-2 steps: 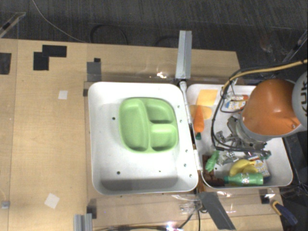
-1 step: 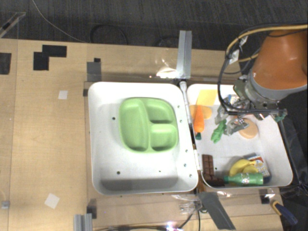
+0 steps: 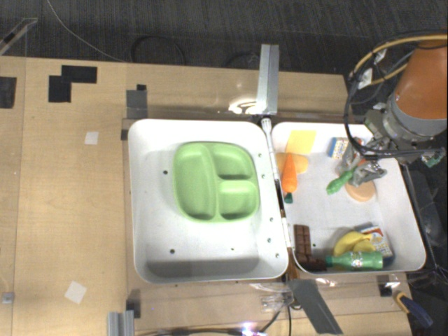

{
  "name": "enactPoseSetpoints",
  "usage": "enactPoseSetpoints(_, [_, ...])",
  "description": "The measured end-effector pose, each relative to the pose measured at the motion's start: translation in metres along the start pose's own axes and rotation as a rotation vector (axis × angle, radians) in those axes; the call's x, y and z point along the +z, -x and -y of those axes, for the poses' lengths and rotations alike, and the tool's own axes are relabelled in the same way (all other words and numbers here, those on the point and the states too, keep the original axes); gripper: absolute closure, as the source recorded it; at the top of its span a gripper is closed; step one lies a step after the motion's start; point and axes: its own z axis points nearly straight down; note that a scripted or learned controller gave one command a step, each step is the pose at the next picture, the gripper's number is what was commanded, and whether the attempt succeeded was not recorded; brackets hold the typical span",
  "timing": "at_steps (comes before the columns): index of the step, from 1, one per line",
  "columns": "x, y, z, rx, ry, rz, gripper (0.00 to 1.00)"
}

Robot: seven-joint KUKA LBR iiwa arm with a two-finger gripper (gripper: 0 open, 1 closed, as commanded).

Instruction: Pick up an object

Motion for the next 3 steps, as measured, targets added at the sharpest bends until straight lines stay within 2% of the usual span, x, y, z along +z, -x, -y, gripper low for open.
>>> enactPoseSetpoints(1, [-0.022,0.031,0.064,-0.287,0.0,0.003,1.0])
enactPoseSetpoints(2, [0.028,0.032,0.111,-0.555,0.003,0.002,1.0])
enactPoseSetpoints(3, [0.013,0.036,0.111,-0.553,-0.006,0.013,1.0])
